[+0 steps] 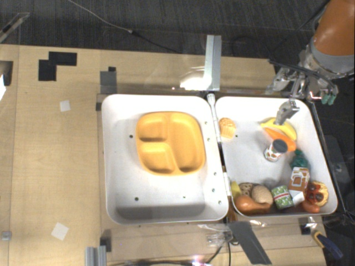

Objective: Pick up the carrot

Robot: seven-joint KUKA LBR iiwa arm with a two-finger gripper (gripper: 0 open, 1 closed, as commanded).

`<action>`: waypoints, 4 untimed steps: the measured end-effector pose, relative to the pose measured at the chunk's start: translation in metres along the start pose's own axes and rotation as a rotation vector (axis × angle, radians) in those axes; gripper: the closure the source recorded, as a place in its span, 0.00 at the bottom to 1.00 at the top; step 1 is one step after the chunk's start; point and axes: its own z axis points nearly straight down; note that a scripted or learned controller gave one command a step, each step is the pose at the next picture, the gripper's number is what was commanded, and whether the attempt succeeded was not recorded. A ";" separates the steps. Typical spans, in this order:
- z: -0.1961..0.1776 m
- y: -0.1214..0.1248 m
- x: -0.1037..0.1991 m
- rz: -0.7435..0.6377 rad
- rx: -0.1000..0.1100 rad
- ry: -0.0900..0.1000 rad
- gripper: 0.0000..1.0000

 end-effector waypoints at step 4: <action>-0.007 0.002 0.008 -0.262 0.004 -0.015 1.00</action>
